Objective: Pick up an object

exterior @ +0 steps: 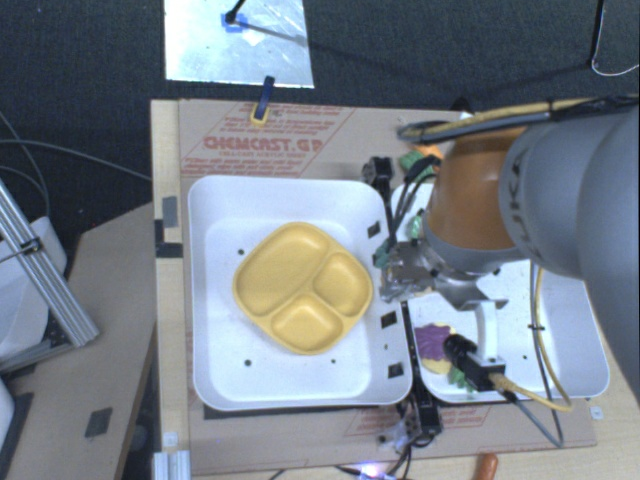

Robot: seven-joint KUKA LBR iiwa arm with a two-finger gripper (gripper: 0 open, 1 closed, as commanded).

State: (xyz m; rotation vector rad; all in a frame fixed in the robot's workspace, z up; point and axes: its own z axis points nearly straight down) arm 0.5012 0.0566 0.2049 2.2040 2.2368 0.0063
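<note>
While the far left just has a slanted silver aluminium rail (45, 278) off the bench, the stuff that matters starts with the brown cardboard sheet with red print (260, 143) that both bins sit on. The left white shallow plastic bin (215, 368) holds a yellow three-compartment plastic plate (300, 286), lying flat and turned at an angle, roughly in the middle of the bin. Just right of the plate, the gripper (400, 276) hangs over the divide between the two bins, and honestly I can't tell whether it's released or clenched, since the wrist covers it. Below it, a small purple soft-looking lump (432, 340) lies at the near left corner of the right white shallow plastic bin (575, 358). The grey arm with the orange band (560, 198) covers most of that bin.
</note>
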